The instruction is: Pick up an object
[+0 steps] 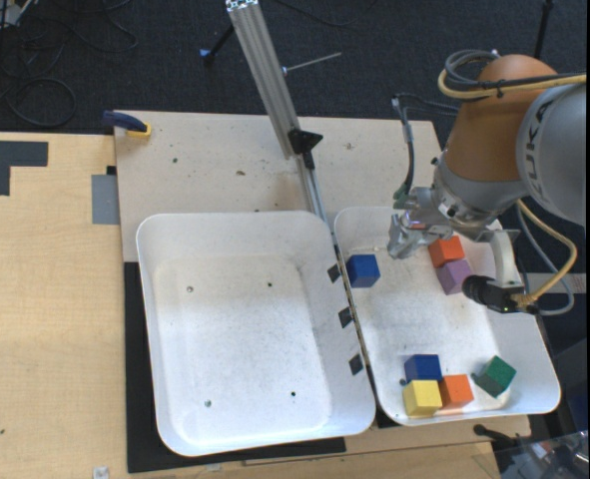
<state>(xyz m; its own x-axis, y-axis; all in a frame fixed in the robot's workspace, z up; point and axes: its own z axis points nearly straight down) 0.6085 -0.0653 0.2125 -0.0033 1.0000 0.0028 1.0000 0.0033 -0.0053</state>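
Currently, the arm [504, 138] reaches in from the right and holds its pincer [411, 236] low over the upper part of the right bin [374, 367]. The pincer's metal tip sits near the bin's back edge; whether its fingers are spread or pressed together cannot be told from this angle, and no block is seen between them.

Block positions in the right bin:
- An orange block [445, 250] lies just right of the pincer, close beside it.
- A purple block [455, 275] touches the orange block on its lower right side.
- A blue block [363, 269] lies to the lower left of the pincer, near the divide between the bins.
- A second blue block [423, 368], a yellow block [423, 397] and a second orange block [456, 390] form a tight cluster near the front edge.
- A green block [495, 375] lies just right of that cluster, apparently tilted.

The left bin [175, 387] sits alongside on the surface [205, 163]. A slanted metal rail [267, 73] rises behind both bins.
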